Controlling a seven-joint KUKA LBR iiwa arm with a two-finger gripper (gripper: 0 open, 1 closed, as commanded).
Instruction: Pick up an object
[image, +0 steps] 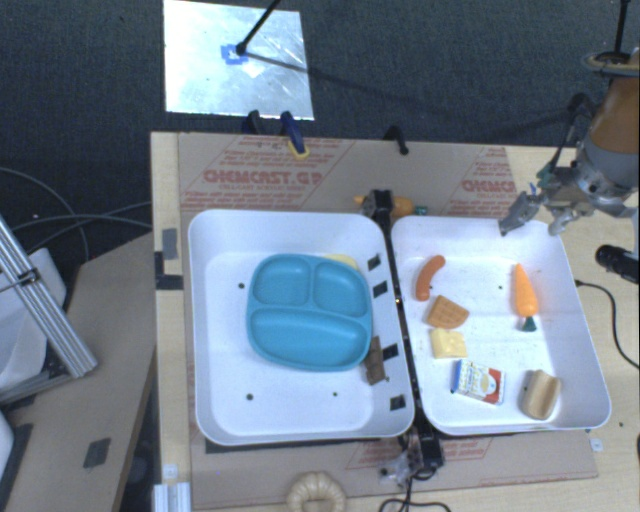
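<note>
The gripper (536, 218) hangs over the right bin's (590, 350) far right corner, fingers spread wide with nothing between them. Nearest below it lies a carrot (524, 293), its long axis running near to far, green end toward the near side. Further left, a sausage (429, 276) slants beside a cracker (448, 313), a cheese wedge (448, 344), a small box (477, 382) and a bread piece (539, 393). The left bin (215, 300) holds a blue divided plate (308, 309).
</note>
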